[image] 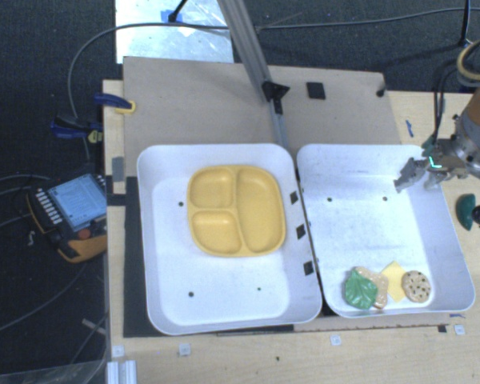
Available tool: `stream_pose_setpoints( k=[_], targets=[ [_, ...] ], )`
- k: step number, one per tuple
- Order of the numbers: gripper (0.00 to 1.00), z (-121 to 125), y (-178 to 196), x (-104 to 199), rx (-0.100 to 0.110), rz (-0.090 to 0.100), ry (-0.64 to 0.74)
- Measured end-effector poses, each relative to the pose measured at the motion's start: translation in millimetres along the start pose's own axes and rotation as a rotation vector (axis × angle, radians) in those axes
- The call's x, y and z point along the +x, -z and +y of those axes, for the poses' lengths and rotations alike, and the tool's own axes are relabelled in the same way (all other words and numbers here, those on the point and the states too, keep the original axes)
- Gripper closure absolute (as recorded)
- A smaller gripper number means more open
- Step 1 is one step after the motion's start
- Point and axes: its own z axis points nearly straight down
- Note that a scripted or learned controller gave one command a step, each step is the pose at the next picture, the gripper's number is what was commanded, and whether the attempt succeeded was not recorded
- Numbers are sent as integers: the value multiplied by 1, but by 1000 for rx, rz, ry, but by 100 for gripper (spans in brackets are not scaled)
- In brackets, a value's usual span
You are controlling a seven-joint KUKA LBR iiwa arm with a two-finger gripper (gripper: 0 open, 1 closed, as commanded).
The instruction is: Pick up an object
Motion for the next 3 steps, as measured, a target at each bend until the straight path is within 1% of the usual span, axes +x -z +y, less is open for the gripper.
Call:
stream_pose_setpoints(
  k=[1,2,3],
  targets=[
    [0,1,2,0,-4,-1,1],
    [0,3,-41,5,-1,-1,2],
    [0,4,-103,6,1,0,-1]
  ],
)
